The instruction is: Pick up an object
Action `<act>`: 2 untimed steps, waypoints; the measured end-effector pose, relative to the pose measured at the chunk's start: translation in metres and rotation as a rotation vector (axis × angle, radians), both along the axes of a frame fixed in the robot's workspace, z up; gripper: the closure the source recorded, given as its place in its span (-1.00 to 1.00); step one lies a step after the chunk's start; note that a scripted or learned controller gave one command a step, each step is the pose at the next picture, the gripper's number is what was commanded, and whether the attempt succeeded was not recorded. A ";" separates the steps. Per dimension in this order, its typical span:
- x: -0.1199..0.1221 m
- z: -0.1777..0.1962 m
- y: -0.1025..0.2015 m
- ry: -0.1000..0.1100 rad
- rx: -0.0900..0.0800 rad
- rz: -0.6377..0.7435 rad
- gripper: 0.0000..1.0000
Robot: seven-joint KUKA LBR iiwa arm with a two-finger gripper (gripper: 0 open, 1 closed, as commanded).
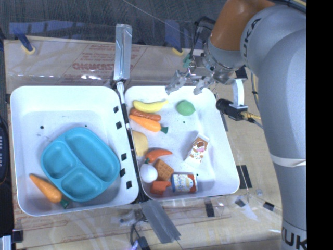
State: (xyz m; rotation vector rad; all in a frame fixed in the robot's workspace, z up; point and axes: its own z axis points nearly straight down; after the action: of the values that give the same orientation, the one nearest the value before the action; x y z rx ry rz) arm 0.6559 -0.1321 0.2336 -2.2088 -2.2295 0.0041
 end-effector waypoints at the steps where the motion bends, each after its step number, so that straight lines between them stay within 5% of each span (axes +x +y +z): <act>1: -0.003 -0.121 0.043 0.011 0.002 0.087 -1.00; 2: -0.036 -0.142 0.039 0.001 0.002 0.296 -1.00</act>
State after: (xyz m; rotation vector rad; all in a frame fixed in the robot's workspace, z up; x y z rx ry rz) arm 0.6196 -0.0934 0.0914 -1.8550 -2.5300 0.0032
